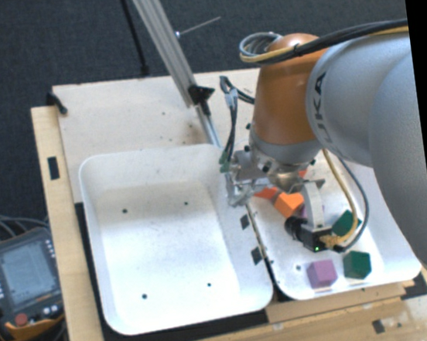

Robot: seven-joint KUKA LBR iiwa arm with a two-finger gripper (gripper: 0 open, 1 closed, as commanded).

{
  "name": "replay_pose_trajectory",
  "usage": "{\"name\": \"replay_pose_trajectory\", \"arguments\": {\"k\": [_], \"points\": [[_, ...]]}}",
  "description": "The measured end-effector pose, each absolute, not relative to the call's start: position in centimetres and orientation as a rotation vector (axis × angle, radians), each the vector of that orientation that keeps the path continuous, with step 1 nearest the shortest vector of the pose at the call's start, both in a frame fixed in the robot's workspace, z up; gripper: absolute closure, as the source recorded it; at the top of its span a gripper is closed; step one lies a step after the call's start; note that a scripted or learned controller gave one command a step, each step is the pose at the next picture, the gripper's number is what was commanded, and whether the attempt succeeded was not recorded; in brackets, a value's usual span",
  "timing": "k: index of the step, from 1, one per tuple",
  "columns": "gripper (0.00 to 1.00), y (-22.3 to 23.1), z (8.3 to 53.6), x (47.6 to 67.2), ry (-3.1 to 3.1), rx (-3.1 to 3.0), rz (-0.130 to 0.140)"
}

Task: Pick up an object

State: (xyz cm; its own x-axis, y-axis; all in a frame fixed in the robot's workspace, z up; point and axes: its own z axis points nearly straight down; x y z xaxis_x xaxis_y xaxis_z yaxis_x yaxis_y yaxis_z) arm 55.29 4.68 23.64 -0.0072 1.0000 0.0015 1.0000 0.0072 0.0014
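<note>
The gripper (266, 186) hangs low over the right white plastic bin (383, 272), right of frame centre; I cannot tell its opening. Just beside it lies an orange block (288, 201), long axis slanting from upper left to lower right. Lower right sit a purple cube (321, 272) and a dark green cube (357, 265).

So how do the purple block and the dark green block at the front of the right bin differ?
The purple block is light purple; the green block is dark green. The purple block lies to the left in the camera view, the green block to its right, closer to the bin's rim. Both are small blocks lying free on the white bin floor.
</note>
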Motion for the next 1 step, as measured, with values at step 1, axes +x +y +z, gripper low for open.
{"name": "replay_pose_trajectory", "arguments": {"k": [1], "points": [[1.0,9.18,24.35,55.6,-2.229,-2.213,-0.004]]}}
